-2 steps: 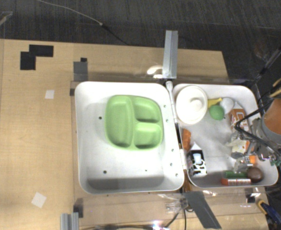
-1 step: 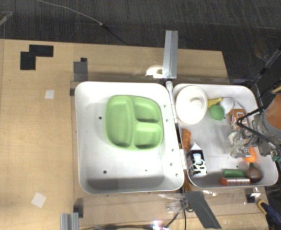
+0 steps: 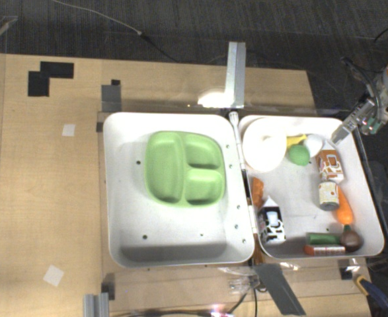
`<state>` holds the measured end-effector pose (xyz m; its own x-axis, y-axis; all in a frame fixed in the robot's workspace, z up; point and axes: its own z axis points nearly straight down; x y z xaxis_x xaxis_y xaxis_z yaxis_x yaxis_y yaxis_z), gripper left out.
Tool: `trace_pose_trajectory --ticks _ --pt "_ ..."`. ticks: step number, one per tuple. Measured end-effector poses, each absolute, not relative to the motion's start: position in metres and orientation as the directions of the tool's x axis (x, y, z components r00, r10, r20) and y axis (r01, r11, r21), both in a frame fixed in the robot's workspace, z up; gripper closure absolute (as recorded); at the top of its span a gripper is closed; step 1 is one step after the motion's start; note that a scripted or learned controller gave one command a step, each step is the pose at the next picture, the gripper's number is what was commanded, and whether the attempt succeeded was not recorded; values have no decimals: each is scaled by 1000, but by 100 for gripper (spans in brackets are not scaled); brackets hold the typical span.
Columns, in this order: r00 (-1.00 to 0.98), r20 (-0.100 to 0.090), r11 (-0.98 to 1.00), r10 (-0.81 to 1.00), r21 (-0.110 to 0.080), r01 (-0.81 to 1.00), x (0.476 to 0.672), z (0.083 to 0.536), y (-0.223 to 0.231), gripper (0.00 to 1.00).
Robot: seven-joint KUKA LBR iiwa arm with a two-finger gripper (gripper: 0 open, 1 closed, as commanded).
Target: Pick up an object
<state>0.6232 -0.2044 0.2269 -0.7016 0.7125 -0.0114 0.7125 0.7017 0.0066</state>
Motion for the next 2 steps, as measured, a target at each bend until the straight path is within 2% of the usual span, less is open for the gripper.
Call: trace_pose_trajectory --ticks 1,2 --pt "-702 -10 702 712 5 712 622 226 -205 0" --pt "-760 -12 760 649 6 649 623 99 -205 0"
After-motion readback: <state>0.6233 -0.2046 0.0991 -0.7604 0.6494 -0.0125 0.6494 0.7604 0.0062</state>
